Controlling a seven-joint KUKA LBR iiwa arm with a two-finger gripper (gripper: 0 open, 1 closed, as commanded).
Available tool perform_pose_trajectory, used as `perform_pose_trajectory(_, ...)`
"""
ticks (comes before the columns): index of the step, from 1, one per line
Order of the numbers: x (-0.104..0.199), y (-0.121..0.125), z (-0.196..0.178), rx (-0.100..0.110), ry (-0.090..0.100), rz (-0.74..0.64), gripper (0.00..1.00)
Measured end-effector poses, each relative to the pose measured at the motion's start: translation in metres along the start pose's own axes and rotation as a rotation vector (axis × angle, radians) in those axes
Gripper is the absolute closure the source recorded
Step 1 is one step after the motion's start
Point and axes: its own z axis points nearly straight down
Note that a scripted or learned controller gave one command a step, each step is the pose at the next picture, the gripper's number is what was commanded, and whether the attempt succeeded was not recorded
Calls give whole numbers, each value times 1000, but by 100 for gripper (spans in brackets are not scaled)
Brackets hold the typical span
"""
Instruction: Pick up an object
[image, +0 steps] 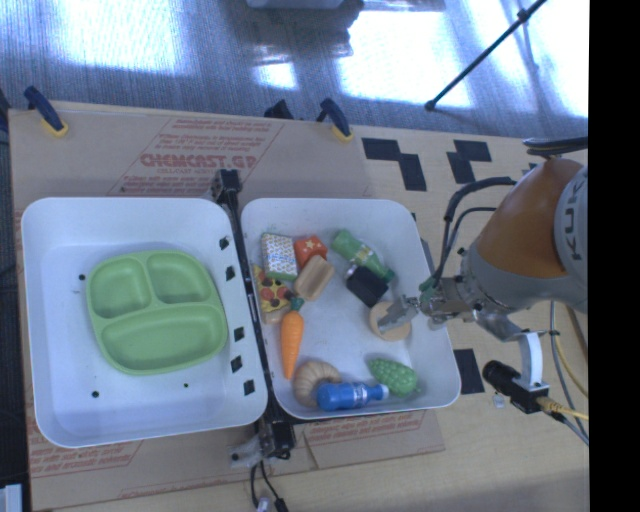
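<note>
Left bin (40, 300): green three-compartment plastic tray (155, 310), centred.
Right bin (425, 250): orange toy carrot (291, 340) left; blue bottle (350, 396) front; gripper (405, 312) right.

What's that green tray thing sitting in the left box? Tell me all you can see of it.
The green plate is a pale green divided dish, plastic by its look, with rounded corners and a raised rim. Ridges split it into three compartments: two smaller ones along the far side and one long one along the near side. It lies flat, slightly turned, on the floor of the left white bin, about in the middle and apart from the walls. Nothing lies in its compartments.
</note>
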Motion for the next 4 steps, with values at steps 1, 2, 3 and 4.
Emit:
perform_pose_trajectory(1,76,-5,105,-1,0,-3,0)
perform_pose_trajectory(2,109,29,103,-1,-3,-2,0)
perform_pose_trajectory(3,107,79,76,-1,0,0,0)
perform_pose_trajectory(4,113,151,102,1,-1,0,0)
